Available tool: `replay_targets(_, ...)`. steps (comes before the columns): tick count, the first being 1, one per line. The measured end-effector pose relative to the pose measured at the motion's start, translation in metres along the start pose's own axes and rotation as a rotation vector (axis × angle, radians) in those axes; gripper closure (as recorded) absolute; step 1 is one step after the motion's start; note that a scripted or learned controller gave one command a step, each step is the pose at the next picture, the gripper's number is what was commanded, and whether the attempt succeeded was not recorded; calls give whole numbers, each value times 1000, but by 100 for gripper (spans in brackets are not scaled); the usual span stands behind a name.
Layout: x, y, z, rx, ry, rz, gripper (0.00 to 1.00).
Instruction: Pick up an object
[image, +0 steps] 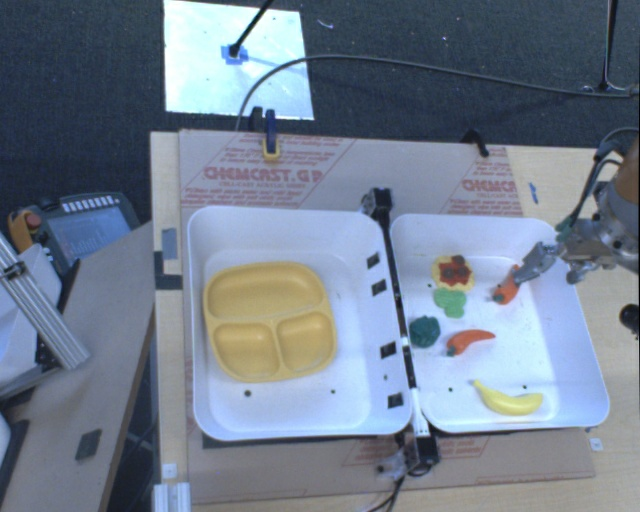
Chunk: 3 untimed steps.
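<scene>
Your bench fills most of the frame, topped by a brown board printed with red "CHEMCAST GP" lettering, readable at upper left of the board and partly again at upper right. On it you have two white bins side by side: the left bin holds a yellow divided tray with three compartments, and the right bin holds the small items.

At the right edge of the frame your arm reaches in, and the gripper sits over the upper right part of the right bin. Its tip is touching or just above an orange carrot-like piece; you cannot tell from this angle whether the fingers are spread or closed, or whether they have it.

Left of that piece lies a yellow item with a red centre, with a light green piece just below it. Lower, near the bin's left wall, sits a dark green piece, beside a second orange-red piece. A yellow banana lies near the bottom edge.

At upper left of the frame a pale sheet lies on the dark floor.
</scene>
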<state>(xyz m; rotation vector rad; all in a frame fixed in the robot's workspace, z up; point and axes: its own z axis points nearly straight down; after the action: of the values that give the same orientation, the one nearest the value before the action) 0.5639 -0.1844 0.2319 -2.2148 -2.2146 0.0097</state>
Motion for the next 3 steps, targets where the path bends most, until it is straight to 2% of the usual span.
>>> replay_targets(1, 1, 2, -5, -10, -2, -3, 0)
replay_targets(2, 1, 4, 38, -7, -2, -2, 0)
replay_targets(3, 4, 2, 102, -5, 0, -1, 0)
